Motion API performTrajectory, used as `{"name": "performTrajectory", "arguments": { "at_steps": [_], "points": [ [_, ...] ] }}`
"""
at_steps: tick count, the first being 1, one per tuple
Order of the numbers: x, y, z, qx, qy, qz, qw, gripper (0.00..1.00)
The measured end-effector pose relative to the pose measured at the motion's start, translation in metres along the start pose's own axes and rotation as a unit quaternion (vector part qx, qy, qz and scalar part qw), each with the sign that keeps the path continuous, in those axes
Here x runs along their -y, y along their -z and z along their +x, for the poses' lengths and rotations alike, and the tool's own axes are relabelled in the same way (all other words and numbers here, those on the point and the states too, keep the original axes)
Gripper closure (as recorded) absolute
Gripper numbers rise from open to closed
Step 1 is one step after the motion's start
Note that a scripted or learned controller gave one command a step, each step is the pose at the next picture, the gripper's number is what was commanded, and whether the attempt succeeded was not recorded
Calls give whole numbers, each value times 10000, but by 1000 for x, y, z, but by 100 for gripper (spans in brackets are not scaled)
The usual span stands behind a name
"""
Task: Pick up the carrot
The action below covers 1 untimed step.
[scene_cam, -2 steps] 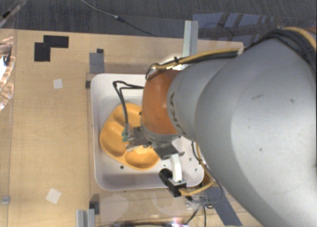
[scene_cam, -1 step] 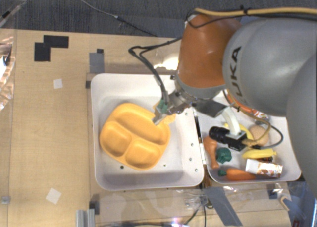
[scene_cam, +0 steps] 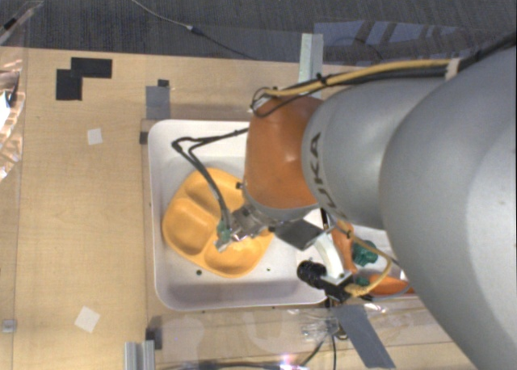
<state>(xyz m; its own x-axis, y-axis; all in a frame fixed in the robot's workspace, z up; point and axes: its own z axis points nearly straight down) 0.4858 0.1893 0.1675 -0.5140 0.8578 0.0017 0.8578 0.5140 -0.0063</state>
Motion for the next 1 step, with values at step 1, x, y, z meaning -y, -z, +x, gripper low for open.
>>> {"name": "performTrajectory", "arguments": {
  "at_steps": [1],
  "points": [
    [43,75,-93,28,-569,-59,9984,100]
  ]
}}
